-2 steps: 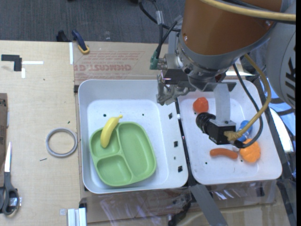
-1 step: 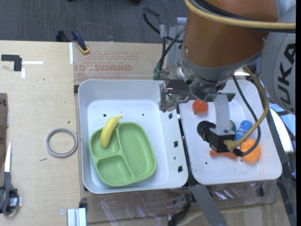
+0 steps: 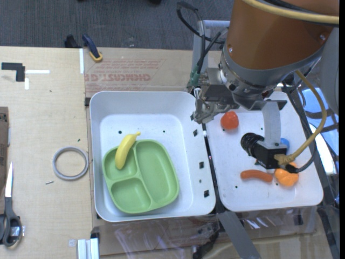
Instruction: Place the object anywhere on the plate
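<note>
Camera view shows a small yellow plastic banana (image 3: 125, 149) lying on the green sectioned plate's (image 3: 156, 182) rim. It looks light, stiff, slick; best pinched across its middle. Whether the gripper (image 3: 200, 114) is spread, I cannot tell.

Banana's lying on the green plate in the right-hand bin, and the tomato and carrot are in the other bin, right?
Not quite. The camera view shows the banana on the green plate in the left-hand bin, not the right-hand one. The tomato and carrot are indeed in the other bin, the right-hand bin.
</note>
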